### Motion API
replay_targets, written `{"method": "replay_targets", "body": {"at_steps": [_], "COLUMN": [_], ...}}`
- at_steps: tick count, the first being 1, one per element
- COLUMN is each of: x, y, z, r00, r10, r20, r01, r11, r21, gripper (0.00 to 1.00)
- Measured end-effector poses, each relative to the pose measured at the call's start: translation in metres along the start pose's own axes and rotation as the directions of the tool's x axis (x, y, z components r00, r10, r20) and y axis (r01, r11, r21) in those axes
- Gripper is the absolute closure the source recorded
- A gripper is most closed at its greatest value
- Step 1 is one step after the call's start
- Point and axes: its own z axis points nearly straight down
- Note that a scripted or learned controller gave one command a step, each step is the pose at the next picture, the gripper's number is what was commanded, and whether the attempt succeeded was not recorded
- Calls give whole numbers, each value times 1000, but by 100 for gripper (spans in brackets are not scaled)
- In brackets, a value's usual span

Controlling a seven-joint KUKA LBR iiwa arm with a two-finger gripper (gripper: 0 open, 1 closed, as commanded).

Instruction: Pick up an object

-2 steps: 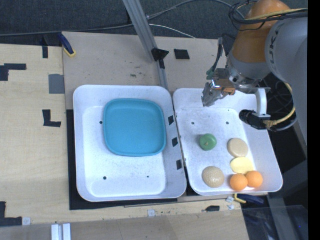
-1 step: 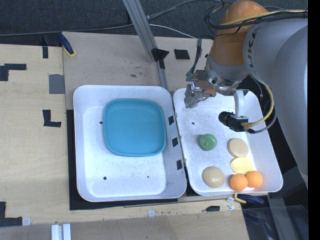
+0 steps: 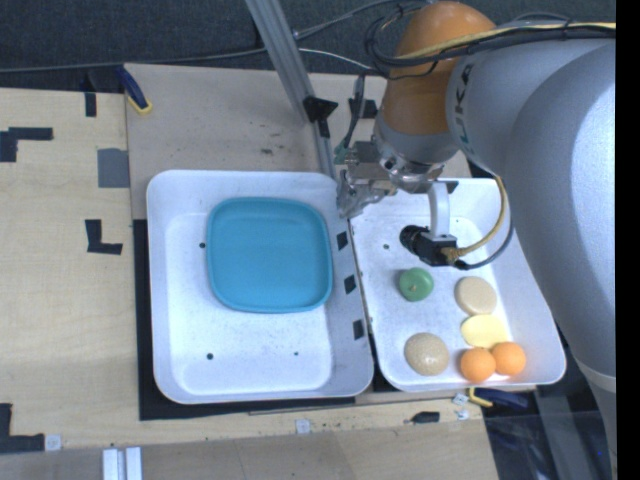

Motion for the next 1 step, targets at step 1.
{"method": "replay_targets", "body": {"at_steps": [1], "x": [48], "y": [4], "z": [5], "r00": [1000], "r10": [0], "r20": [0], "r01": [0], "r11": [1000], "r21": [0], "gripper": [100]}}
